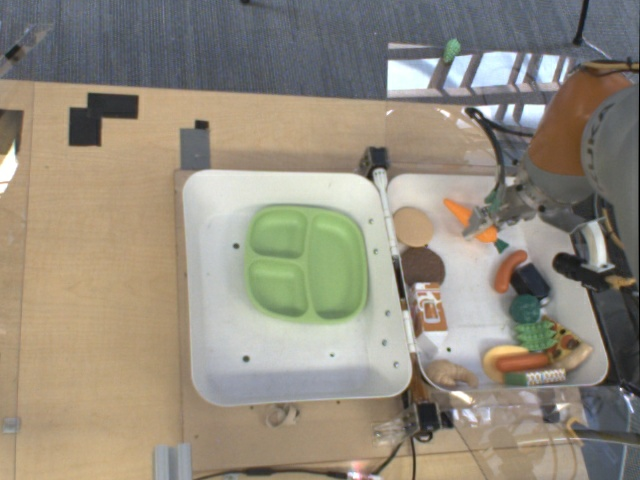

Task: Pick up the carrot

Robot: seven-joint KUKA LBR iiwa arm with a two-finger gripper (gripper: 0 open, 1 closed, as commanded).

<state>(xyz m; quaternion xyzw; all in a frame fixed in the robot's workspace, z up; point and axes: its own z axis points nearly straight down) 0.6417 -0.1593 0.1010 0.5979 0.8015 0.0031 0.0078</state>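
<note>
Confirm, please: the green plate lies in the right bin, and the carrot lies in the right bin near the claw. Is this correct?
Not fully. The green plate lies in the left bin, not the right one. The camera view shows this. The rest holds: the carrot lies in the right bin, near the claw.

Counter (100, 298): pale wood-look board, matt, smooth. Both bins (300, 378): white plastic, smooth, faint sheen. Green divided tray (305, 263): plastic, satin. Carrot (462, 213): orange plastic, glossy. Floor (200, 28): grey carpet, ribbed, matt.
</note>
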